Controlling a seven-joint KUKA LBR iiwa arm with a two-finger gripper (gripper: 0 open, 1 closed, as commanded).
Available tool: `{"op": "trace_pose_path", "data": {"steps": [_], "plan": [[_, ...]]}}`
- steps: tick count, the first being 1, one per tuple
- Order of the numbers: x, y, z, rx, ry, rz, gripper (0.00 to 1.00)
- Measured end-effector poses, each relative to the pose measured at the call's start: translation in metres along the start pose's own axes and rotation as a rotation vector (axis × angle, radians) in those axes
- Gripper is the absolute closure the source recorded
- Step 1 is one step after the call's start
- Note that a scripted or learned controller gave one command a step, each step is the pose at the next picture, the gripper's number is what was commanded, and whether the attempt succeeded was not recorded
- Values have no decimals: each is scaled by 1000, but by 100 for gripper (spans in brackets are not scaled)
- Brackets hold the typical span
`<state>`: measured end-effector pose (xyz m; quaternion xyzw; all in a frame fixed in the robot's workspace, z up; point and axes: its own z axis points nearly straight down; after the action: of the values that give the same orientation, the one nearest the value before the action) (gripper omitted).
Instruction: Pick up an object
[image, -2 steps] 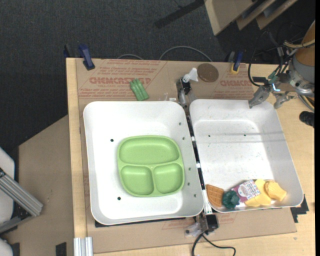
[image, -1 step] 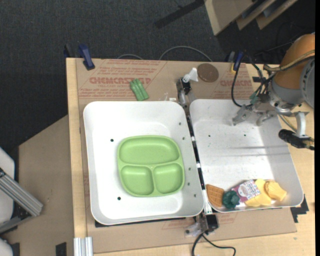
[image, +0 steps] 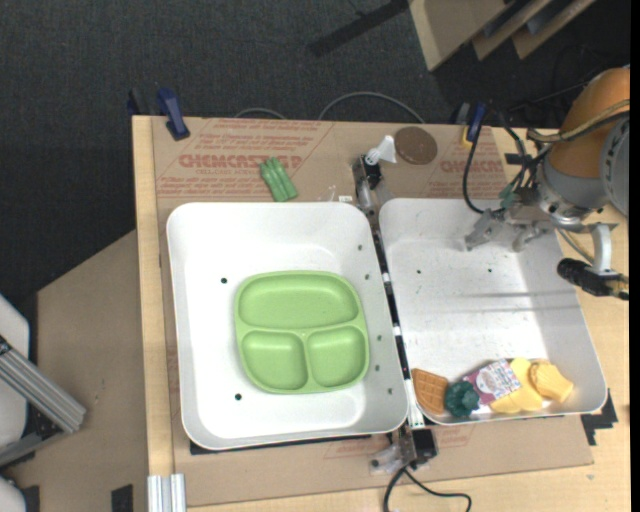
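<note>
1. Camera view from above: gripper (image: 503, 232) hanging over the far end of the right bin (image: 480, 310), jaws spread apart, nothing between them.
2. Stuff to pick sitting well away from there, all bunched in the near corner of that bin: brown waffle piece (image: 428, 388), dark green lump (image: 461, 399), pink-and-white packet (image: 497, 379), yellow pieces (image: 540, 385). Touching or overlapping each other, hard to tell where one ends.
3. Over in the left bin (image: 200, 300), just a green divided plate (image: 300, 330), lying flat in the middle.
4. Biggest risk, probably: closing on bare bin floor. Only white plastic under the jaws right now, so a straight drop from here likely grabs nothing.
5. Next risk: that pile. Packed tight against the near wall, so could easily clip the rim on the way down, or wedge one finger on top of a piece instead of beside it.
6. Also likely to nudge two things at once and squirt one out sideways, especially the packet, which looks slick and soft.
7. Plate no easy pick either: wide, flat, low rim, not much to pinch.
8. Safest bet, guessing here: go for one of the outer pieces of the pile, not the middle.
</note>
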<state>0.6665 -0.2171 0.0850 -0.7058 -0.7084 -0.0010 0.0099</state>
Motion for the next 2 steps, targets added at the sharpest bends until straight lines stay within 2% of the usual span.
{"op": "trace_pose_path", "data": {"steps": [1, 2], "plan": [[0, 0, 0, 0, 0, 0, 0], [-6, 1, -63, -20, -19, 4, 0]]}}
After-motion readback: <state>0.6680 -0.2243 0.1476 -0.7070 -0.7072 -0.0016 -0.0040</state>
